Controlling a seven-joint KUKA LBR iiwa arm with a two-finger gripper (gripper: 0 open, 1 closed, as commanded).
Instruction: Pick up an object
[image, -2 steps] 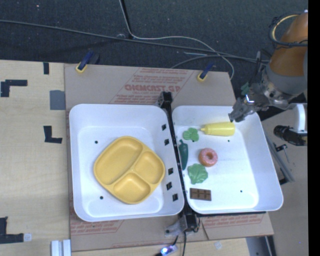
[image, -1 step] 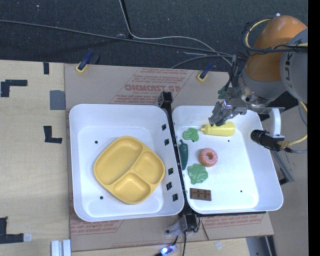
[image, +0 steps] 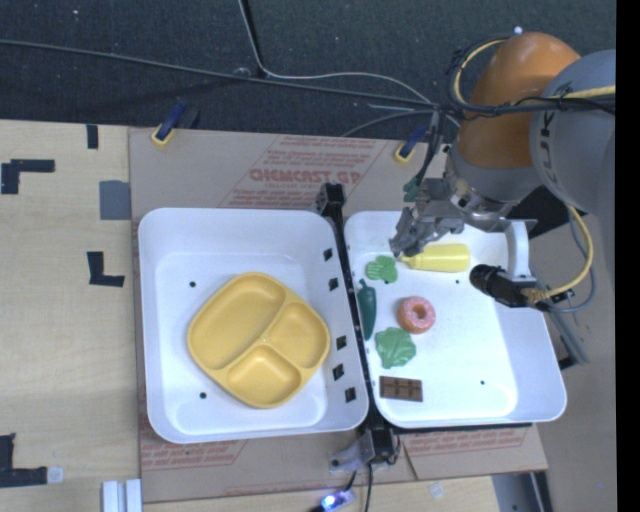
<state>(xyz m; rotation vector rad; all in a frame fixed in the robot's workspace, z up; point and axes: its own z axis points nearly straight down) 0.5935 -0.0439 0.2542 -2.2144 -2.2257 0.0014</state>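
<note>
My gripper hangs over the back left part of the right bin, right beside a yellow block and just above a small green leafy piece. A pink frosted donut, a dark green pepper, a green broccoli piece and a brown chocolate bar also lie in this bin. Nothing shows between the fingers.
The left bin holds a yellow divided plate. A black divider with clips runs between the bins. Cables cross the dark floor behind. The arm's orange band looms at upper right.
</note>
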